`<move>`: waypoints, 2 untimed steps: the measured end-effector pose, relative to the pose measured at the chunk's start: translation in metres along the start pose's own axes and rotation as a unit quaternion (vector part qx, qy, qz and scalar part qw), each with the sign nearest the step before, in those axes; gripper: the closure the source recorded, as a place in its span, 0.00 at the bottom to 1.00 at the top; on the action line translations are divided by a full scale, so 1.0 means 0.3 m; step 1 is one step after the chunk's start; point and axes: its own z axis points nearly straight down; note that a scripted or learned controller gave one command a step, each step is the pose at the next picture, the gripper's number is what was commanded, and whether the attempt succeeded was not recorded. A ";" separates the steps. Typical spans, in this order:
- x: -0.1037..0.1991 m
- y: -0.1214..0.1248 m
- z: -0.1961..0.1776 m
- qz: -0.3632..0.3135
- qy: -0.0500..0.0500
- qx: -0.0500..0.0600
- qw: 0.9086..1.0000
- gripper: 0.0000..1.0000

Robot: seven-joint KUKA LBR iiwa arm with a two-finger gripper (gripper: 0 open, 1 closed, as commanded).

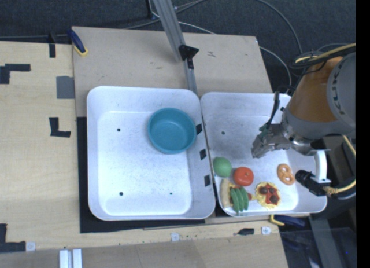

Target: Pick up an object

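Hand: grey metal hand (261, 145) hanging over the bare middle of the right bin, tips pointing down and to the left; whether its tips stand apart or together cannot be told from this slant, and nothing shows between them.
Counter: pale wooden counter (34, 162) with dark tape marks at the left, and a tan board (127, 58) under both bins.
Left bin: shallow white plastic tray (107, 191) with rounded corners, a faintly speckled floor and small dark holes.
Bowl: smooth round teal bowl (171, 131), open side up, resting in the upper right part of the left bin, close to the wall shared with the other bin.
Pole: slim grey metal pole (170, 21) slanting down from the top edge toward the gap between the bins.
Right bin: white tray (231, 107) of the same shape, its toy food gathered along the near edge.
Green ball: round matte green piece (222, 166), below and left of the hand.
Tomato: glossy red round toy (243, 175), just beside the green ball.
Pepper: ribbed dark green piece (239, 198), lying on what may be a yellow banana shape, hard to tell.
Pizza: small flat yellow piece with red spots (267, 194), right of the pepper.
Pretzel: looped orange-brown piece (285, 173), below and right of the hand.
Arm: grey shell with an orange band (315, 96) above the wrist.
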 end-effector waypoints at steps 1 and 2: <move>-0.026 -0.004 -0.151 0.000 0.000 0.000 1.000 1.00; -0.018 -0.032 -0.331 0.000 0.000 -0.001 1.000 1.00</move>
